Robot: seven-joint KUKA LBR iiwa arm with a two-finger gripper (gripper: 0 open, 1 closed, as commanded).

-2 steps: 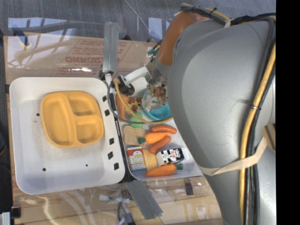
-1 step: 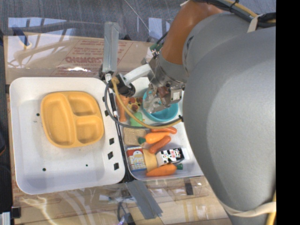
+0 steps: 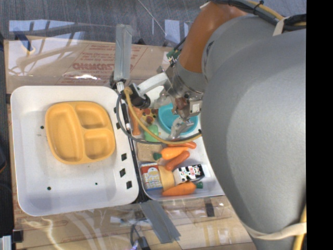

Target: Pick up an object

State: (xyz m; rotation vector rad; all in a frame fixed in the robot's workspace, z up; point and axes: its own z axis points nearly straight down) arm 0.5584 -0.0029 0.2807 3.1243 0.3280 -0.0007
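Camera view: hand [image 3: 182, 120] low in right bin [image 3: 210, 187], over teal bowl [image 3: 169, 120]. Finger opening can't be told, nothing seen gripped. Candidates near bowl: carrots [image 3: 176, 154] just below it, another carrot [image 3: 178, 190] further below, cow-print box [image 3: 189, 173] between them, carton [image 3: 151, 176] left of that. Yellow tray [image 3: 79, 131] far left of bowl, in left bin [image 3: 31, 191]. Advice: target one isolated item, centre on its narrow width, descend straight, avoid bowl rim and cables.
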